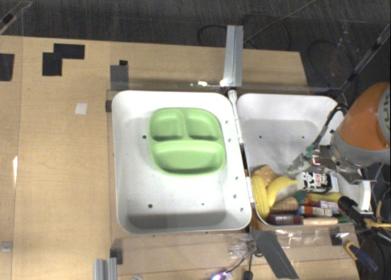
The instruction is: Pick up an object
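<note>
The right bin (281, 120) holds a pile of small objects along its front edge. A yellow banana (280, 187) lies beside a yellow corn cob (261, 192), with a tan rounded item (264, 172) behind them. Dark and red tube-like items (305, 213) lie along the front wall. My gripper (313, 173) hangs low over the right end of this pile, just right of the banana. The grey arm with its orange band (365, 127) comes in from the right edge. Whether anything is in the gripper is hidden.
The left bin (131, 150) holds a green divided plate (186, 140) near its back half. A metal post (233, 52) rises behind the seam between the two bins. Cables and clutter lie at the bench's right front corner (360, 236).
</note>
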Robot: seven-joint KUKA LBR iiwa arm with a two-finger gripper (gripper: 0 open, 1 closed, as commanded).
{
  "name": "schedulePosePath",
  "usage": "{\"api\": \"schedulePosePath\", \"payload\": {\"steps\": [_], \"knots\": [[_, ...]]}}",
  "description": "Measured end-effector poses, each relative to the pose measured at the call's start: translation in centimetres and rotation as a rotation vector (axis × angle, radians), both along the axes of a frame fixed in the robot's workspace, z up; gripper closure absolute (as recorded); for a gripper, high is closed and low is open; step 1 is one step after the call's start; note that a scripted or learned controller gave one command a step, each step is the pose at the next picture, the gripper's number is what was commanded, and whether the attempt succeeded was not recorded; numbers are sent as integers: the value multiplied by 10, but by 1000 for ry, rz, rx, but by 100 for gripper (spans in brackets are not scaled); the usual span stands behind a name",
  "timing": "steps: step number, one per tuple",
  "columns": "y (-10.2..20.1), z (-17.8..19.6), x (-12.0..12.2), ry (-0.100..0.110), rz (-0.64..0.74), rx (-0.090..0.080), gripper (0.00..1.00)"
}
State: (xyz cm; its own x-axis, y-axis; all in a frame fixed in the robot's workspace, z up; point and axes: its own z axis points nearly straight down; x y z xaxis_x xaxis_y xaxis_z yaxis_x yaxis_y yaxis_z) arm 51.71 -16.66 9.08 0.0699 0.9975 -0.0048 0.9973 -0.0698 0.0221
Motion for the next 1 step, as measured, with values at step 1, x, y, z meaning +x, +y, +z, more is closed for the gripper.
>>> {"api": "schedulePosePath", "payload": {"steps": [1], "knots": [[3, 9, 3, -2, 5, 6, 100]]}}
